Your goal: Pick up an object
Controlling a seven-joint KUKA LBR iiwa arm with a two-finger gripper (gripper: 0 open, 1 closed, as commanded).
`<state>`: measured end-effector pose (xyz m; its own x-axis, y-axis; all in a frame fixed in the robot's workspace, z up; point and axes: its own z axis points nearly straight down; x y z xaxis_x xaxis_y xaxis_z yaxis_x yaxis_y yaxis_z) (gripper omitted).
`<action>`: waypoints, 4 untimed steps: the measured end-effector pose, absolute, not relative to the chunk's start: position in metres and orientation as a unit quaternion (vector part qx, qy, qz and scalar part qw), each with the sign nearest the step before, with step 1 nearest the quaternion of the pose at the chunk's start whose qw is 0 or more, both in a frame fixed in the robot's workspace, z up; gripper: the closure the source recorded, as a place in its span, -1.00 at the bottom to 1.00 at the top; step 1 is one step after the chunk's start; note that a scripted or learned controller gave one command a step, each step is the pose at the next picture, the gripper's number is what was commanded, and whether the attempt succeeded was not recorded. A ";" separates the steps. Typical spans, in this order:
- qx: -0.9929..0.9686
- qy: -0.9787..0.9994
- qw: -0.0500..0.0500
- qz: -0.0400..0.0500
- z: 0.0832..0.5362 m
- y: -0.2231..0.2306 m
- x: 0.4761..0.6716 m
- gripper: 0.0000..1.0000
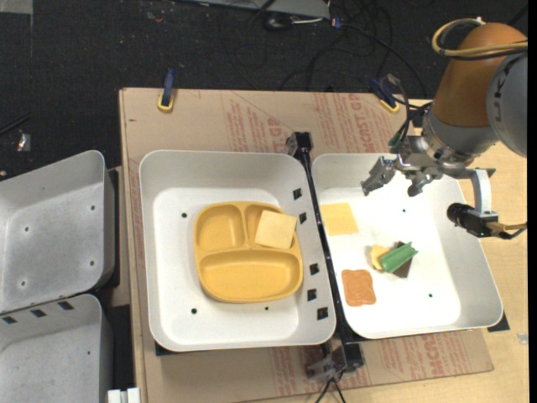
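Note:
My gripper (394, 180) hangs over the back of the right bin (470, 296), its two fingers spread open with nothing between them. Below it in that bin lie a flat yellow cheese square (339, 219), an orange-brown patty-like piece (359, 287), and a small cluster of green, yellow and brown toy food (394, 257). The left bin (168, 225) holds a yellow divided tray (243, 267) with a pale cheese slice (275, 229) resting in its upper right compartment.
A black divider with clips (315, 242) runs between the two bins. Both bins sit on a cardboard-covered bench (252, 116) held by clamps at the back. Grey metal trays (50, 225) lie to the left of the bench.

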<state>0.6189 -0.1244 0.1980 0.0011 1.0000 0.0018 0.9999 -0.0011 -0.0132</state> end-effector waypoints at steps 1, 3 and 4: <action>-0.707 -0.708 0.000 0.000 0.205 -0.124 0.622 -1.00; -0.707 -0.707 0.002 0.001 0.090 -0.127 0.625 -1.00; -0.707 -0.707 -0.001 0.000 0.104 -0.128 0.627 1.00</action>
